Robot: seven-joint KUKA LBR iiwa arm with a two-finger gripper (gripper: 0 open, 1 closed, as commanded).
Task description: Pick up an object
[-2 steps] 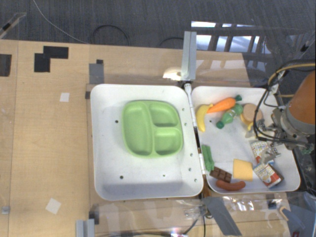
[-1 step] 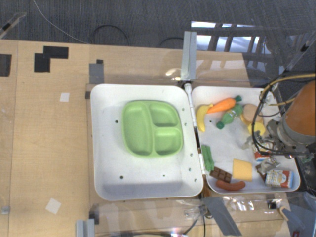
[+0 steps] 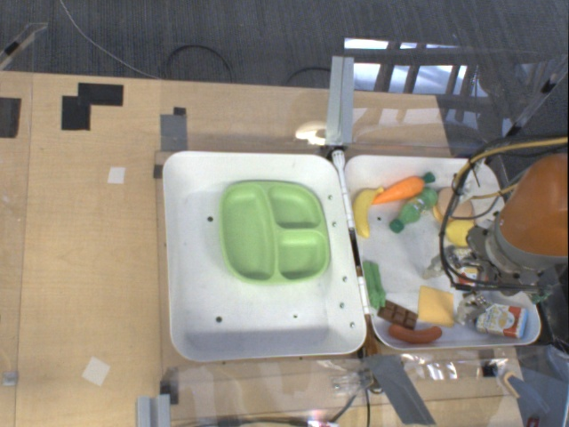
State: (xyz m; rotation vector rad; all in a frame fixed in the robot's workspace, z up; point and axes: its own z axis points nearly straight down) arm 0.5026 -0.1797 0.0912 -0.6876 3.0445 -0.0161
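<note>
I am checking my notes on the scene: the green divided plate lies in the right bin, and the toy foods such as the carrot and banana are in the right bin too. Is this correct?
Not quite. The camera view shows the green divided plate in the left bin, not the right one. The rest stands: the carrot and banana lie in the right bin.

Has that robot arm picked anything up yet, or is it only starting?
Nothing looks picked yet. The orange toy carrot, yellow cheese slice and red sausage all lie in the right white bin. The grey arm with the orange band hangs over that bin. Gripping and lifting one toy is left.
</note>
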